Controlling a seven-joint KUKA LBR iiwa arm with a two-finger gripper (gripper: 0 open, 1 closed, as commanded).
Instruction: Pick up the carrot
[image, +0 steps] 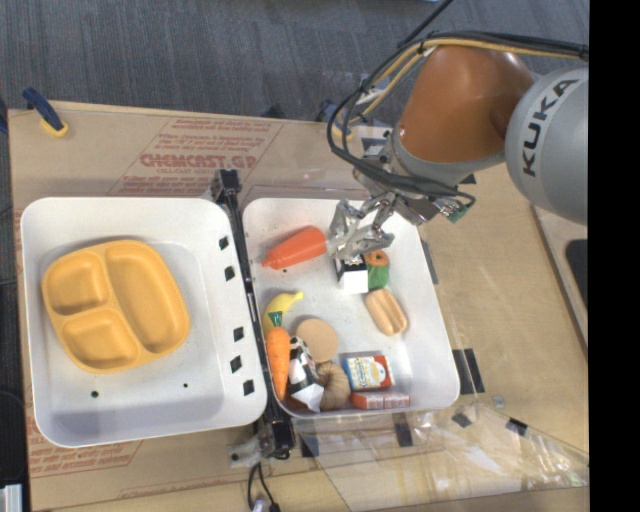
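Note:
A slim orange carrot (277, 358) with a green top lies along the left wall of the right bin (425, 330), just below a small yellow banana (284, 302). A fatter orange-red cone-shaped vegetable (297, 247) lies in the bin's upper left part. My gripper (359, 243) hangs over the upper middle of that bin, just right of the cone-shaped vegetable and well above the slim carrot. Its metal fingers (344, 232) stand open with nothing between them. A small black and white block (351, 273) sits right under them.
An orange stub with a green cap (377, 271), a hot dog bun (386, 312), a tan round disc (317, 336), a small carton (367, 372) and other toy foods crowd the right bin. The left bin (60, 410) holds a yellow divided plate (113, 303).

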